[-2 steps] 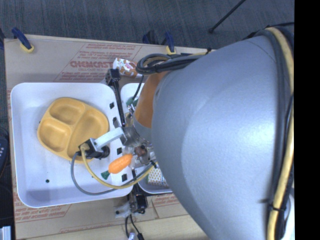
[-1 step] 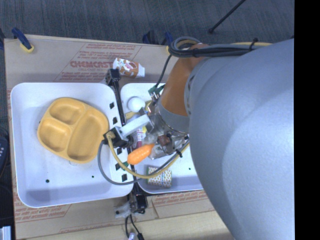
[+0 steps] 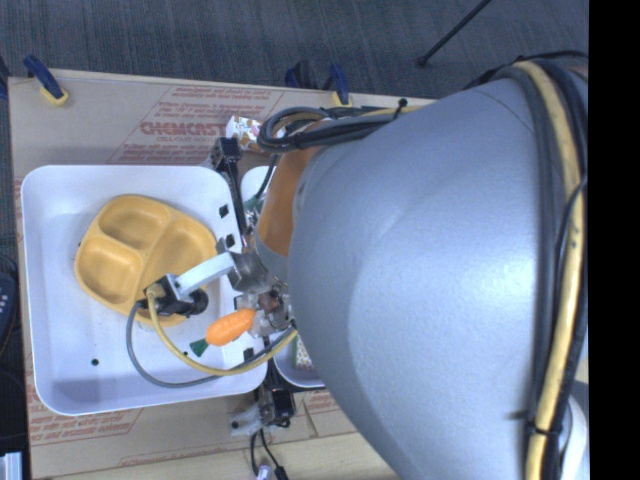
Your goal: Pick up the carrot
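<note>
The carrot [image 3: 230, 327], orange with a green tip at its lower left, lies over the front right part of the left white bin [image 3: 45, 268]. Its right end meets the gripper [image 3: 264, 311], which comes down from the big grey arm [image 3: 440, 268] covering the right of the camera view. Whether the carrot is gripped or just touching is hidden by the wrist hardware. A white bracket with a black cylinder [image 3: 186, 298] sticks out left from the gripper, above the carrot.
A yellow divided plate [image 3: 135, 243] sits in the left bin, to the upper left of the carrot. A yellow cable [image 3: 150, 358] loops across the bin floor below the plate. The right bin [image 3: 300, 373] is mostly hidden under the arm.
</note>
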`<state>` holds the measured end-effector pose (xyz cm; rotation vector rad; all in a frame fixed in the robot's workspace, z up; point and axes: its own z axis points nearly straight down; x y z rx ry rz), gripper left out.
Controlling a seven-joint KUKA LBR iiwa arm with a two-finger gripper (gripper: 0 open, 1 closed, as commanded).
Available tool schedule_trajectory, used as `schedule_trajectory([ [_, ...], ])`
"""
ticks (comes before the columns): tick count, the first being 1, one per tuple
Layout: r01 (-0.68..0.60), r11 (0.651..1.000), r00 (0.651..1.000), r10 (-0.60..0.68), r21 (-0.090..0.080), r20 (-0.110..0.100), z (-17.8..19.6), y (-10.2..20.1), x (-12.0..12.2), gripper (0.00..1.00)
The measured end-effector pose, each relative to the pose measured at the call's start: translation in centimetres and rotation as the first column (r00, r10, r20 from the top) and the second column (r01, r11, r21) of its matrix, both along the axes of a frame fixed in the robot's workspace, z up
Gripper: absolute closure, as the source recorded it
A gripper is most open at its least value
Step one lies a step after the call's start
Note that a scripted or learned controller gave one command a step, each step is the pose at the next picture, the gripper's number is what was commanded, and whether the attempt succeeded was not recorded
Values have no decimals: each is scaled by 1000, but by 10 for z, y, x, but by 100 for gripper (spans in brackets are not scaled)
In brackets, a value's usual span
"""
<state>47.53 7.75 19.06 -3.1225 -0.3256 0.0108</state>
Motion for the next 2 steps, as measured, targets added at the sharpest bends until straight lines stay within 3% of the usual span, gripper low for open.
schedule_trajectory([
  [1,-90,996,996,90,2,3,79,-47,1,100],
  [2,-49,999,999,49,0,0,0,18,0,100],
])
